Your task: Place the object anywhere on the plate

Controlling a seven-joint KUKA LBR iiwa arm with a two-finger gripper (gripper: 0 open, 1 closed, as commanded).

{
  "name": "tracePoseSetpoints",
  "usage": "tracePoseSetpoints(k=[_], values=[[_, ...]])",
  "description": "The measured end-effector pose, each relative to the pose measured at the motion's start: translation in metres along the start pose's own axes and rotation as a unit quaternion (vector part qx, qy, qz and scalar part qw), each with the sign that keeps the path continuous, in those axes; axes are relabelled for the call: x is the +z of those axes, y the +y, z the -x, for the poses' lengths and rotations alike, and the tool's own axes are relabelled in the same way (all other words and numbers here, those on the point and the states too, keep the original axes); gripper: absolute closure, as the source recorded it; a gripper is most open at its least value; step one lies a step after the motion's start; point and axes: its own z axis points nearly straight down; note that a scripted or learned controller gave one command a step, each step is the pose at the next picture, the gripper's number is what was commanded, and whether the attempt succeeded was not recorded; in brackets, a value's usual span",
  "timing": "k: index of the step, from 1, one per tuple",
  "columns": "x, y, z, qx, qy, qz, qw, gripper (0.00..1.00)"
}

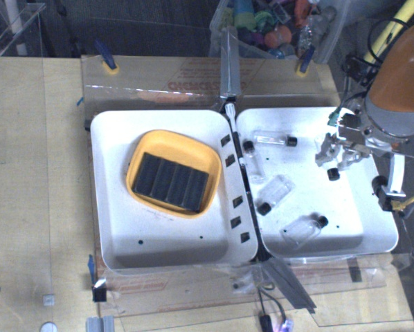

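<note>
A yellow plate (143, 152) sits in the left bin (113, 185). A dark ridged rectangular block (172, 180) lies flat on the plate, covering most of its middle. My gripper (329, 164) hangs over the right side of the right bin (363, 220), far from the plate. It is open, and nothing shows between its fingers. Clear vials with black caps lie on the right bin's floor: one (273, 141) at the back, one (276, 191) in the middle, one (304, 227) near the front.
A ridge with black tabs (236, 185) divides the two bins. A small black cap (248, 145) lies close to it in the right bin. A clear tub of coloured toys (276, 12) stands behind the bins. The arm's body (397, 95) is at the right edge.
</note>
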Motion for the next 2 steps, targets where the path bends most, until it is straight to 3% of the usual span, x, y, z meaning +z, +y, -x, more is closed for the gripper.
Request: tracePoseSetpoints(k=[1, 2], values=[[0.025, -0.006, -0.039, -0.1, 0.0, 0.0, 0.995, 1.0], [0.025, -0.029, -0.1, -0.145, -0.001, 0.0, 0.9894, 1.0]])
